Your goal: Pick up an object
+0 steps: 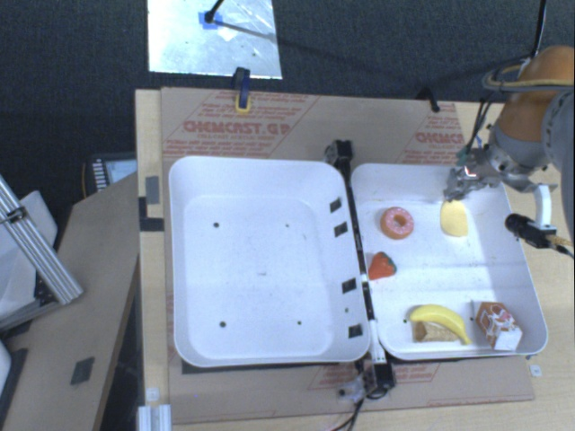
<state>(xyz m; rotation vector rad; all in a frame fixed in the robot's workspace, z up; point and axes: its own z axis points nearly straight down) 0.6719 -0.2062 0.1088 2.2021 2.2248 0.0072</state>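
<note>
Right white bin (517,268), pale yellow, perhaps pear-shaped object (455,219), hand (462,183) above.

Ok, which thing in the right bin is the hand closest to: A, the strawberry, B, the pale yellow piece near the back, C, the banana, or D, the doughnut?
B: the hand sits right above the pale yellow piece at the back of the right bin, while the doughnut, strawberry and banana lie farther off.
</note>
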